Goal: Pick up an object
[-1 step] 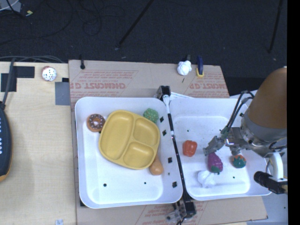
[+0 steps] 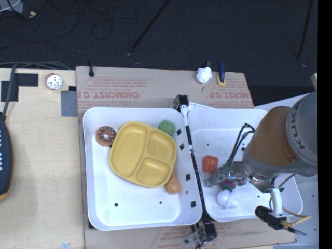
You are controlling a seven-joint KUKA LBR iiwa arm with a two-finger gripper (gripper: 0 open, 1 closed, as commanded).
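My gripper (image 2: 222, 180) is low in the right bin (image 2: 244, 122), reaching in from the right under the grey and orange arm (image 2: 277, 139). A red rounded object (image 2: 210, 163) lies just up and left of it. A white lumpy object (image 2: 226, 199) rests directly below it, close to the bin's front wall. A small purple and green item (image 2: 229, 183) sits right at the gripper's tip; whether it is held cannot be made out.
The left bin (image 2: 104, 206) holds a yellow divided plate (image 2: 143, 153), a chocolate donut (image 2: 106, 136), a green object (image 2: 167, 127) and an orange egg-shaped object (image 2: 173, 185). A white crumpled item (image 2: 204, 75) lies on the cardboard behind the bins.
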